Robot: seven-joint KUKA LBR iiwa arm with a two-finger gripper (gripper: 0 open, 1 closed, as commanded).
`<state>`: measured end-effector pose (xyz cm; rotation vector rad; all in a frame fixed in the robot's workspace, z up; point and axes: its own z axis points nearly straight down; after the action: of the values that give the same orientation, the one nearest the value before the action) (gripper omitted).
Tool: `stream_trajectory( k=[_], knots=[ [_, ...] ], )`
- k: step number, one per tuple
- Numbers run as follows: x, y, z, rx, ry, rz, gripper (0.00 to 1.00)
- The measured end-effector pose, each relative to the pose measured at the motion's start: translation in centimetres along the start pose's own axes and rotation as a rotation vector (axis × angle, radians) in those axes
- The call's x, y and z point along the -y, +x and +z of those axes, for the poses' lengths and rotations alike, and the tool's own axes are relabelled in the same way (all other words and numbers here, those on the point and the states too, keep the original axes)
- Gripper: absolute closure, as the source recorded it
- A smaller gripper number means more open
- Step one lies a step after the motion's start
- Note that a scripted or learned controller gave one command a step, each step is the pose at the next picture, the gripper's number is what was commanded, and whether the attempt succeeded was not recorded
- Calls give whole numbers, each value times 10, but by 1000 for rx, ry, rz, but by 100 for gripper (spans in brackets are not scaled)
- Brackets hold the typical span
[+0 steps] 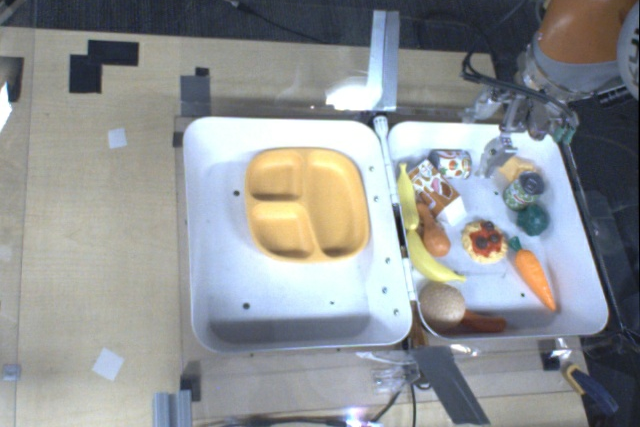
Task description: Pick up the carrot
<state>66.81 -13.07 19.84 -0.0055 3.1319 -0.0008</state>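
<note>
While the carrot [535, 278] lies untouched well beyond the green can [524, 191], the gripper [512, 137] hovers, its opening impossible to tell.

Two shallow white bins are sitting side by side on the bench: the left bin [205, 215] and the right bin [585, 245]. One yellow divided plate [303, 203], with three compartments, is lying in the left bin. The right bin is holding one carrot [535, 277], one banana [420, 235], one small pizza-like round [484, 241], one brown potato-like lump [441, 303], two sausage-like pieces [433, 233] [484, 322], two small printed packets [450, 163] [437, 187], one can [523, 189] and one dark green round item [534, 220]. One gripper [515, 130] is hanging over that bin.
</note>
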Motion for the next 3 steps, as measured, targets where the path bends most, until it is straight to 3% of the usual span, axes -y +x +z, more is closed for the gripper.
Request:
stream_trajectory(
  k=[1,2,3],
  knots=[
    [20,65,99,6,1,-106,0],
    [31,110,104,14,3,35,0],
    [63,157,105,11,5,7,0]
  ],
)
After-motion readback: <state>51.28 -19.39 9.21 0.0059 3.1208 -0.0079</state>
